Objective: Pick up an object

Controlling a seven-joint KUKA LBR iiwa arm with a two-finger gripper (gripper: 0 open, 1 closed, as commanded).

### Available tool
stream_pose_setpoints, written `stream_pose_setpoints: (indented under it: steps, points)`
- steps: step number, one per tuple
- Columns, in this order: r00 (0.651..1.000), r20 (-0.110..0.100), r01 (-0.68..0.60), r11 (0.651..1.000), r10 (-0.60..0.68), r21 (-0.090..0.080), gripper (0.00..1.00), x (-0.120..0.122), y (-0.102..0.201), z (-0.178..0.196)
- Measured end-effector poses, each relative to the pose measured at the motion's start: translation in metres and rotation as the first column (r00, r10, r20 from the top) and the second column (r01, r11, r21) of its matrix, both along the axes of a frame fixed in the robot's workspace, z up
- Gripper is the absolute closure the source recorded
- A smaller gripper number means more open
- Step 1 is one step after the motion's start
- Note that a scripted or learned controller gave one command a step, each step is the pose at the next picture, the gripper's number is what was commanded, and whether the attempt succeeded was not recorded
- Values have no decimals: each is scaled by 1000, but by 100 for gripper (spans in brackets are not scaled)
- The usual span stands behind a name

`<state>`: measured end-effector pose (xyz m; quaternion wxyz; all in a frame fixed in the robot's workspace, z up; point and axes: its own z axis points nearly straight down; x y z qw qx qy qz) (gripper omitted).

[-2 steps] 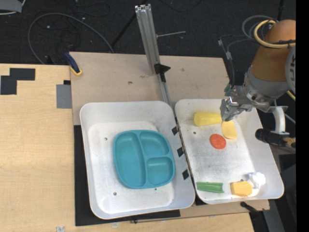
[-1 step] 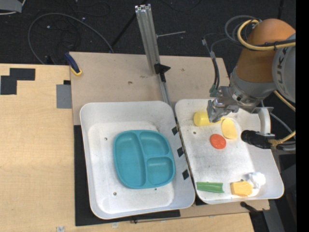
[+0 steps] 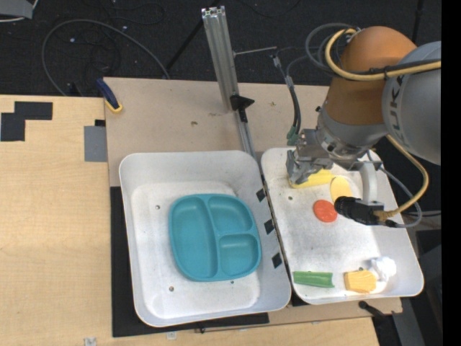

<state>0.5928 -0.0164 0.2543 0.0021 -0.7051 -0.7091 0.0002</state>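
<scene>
Yellow banana (image 3: 319, 179) lies lengthwise left-right under pincer (image 3: 300, 170); its grip I cannot tell.

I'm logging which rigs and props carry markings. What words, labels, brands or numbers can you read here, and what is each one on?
"KU": large dark letters on the grey arm, cut off by the frame's right edge.
No readable text on the teal divided plate, the white bins, the small objects in the right bin, or the claw.
</scene>
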Motion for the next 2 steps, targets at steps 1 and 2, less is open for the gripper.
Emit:
stream_pose_setpoints:
  steps: [1,2]
  points:
    - [1000,-2,1,1000,-1,-1,100,-2,55,-12]
    - [1000,-1,1,1000,-1,-1,100,-11,103,-7]
